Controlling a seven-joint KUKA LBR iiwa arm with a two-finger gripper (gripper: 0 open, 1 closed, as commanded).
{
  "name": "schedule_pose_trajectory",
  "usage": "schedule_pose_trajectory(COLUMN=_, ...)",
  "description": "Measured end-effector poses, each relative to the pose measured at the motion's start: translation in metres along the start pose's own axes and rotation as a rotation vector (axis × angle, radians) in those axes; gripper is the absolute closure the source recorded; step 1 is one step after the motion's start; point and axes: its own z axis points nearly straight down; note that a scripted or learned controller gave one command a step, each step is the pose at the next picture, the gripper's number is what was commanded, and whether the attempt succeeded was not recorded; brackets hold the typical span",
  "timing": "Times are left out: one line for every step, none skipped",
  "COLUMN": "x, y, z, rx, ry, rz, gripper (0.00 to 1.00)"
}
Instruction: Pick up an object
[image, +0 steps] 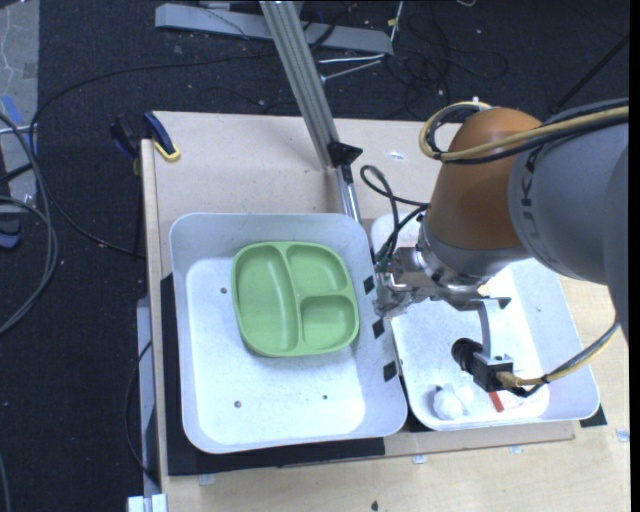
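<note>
My gripper (412, 290) hangs low over the left part of the right bin (556, 322), close to the wall shared with the left bin; the grey wrist and orange band above hide most of it. A small white lumpy object (450, 402) lies in the right bin's near corner, below and to the right of the gripper. Just right of it lies a small red piece (497, 401). A green divided plate (296, 298) rests in the left bin (200, 330), left of the gripper. I see nothing between the gripper and these things.
A slanted metal pole (312, 95) runs from the top of the view down to the gap between the bins. Cables lie on the dark floor around the bench (250, 165). The arm covers much of the right bin.
</note>
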Motion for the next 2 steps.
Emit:
schedule_pose_trajectory(x=0.0475, y=-0.0148, z=0.0051, rx=0.001, ry=0.000, rz=-0.001, gripper=1.00)
schedule_pose_trajectory(x=0.0443, y=-0.0141, z=0.0047, rx=-0.001, ry=-0.001, rz=0.005, gripper=0.00)
